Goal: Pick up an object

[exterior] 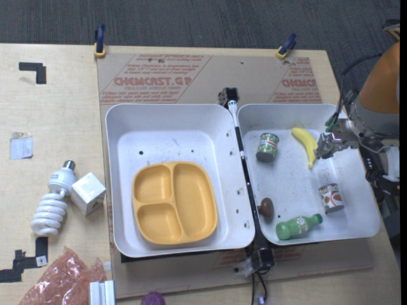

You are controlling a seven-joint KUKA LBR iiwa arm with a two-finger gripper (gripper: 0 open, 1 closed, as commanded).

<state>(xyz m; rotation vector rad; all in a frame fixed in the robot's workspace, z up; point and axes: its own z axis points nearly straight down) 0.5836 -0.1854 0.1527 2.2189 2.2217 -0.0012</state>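
Note:
The right bin (289, 115) holds a yellow banana (305, 143), a green-labelled can (268, 147), a small can with an orange label (331, 197), a green bottle (297, 226) lying on its side, and a small brown object (266, 207). My gripper (325, 146) hangs over the right part of this bin, just right of the banana's lower end. Nothing shows between its fingers. The left bin (121, 126) holds a yellow divided plate (173, 202).
On the bench left of the bins lie a spiral light bulb (52, 203), a white cube (88, 192) and a red mesh bag (60, 278). Blue clamps (99, 38) pin the cardboard sheet at the back. Cables run along the right edge.

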